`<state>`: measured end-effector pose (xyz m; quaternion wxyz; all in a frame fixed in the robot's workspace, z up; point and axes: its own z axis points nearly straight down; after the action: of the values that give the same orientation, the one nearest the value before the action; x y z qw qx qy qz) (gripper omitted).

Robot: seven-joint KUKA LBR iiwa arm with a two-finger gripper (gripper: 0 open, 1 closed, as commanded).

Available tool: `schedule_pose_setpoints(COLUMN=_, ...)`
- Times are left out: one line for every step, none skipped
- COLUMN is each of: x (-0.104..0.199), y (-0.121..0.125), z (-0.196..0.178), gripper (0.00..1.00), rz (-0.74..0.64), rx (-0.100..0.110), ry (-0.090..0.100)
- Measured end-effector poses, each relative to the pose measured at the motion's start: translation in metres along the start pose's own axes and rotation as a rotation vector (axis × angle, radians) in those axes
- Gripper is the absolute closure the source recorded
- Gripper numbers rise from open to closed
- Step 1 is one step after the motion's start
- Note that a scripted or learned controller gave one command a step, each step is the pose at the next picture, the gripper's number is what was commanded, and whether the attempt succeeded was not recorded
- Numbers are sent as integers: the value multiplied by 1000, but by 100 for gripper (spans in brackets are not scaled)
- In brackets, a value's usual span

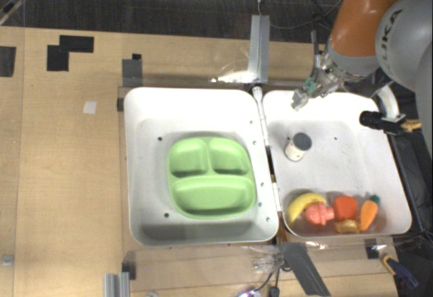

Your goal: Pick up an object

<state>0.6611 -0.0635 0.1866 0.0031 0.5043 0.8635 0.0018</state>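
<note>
I see the arm over the right bin's far edge. The left bin holds a green tray. Gripper hangs above the rim, nothing in it; finger state I cannot tell. Toy food sits at the near wall: banana, pink piece, red piece, carrot. Small cup mid-bin.

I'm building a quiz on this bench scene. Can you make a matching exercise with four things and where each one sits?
Things:
1. green tray
2. banana
3. carrot
4. small white cup

Places:
A. right bin, near-right corner
B. left bin, middle
C. right bin, alone near its middle-left
D. right bin, left end of the toy row

Pairs: 1-B, 2-D, 3-A, 4-C
</note>
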Motion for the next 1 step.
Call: schedule_pose_setpoints(x=-17, y=-52, z=78, gripper=100, rz=-75, rx=1, ry=1)
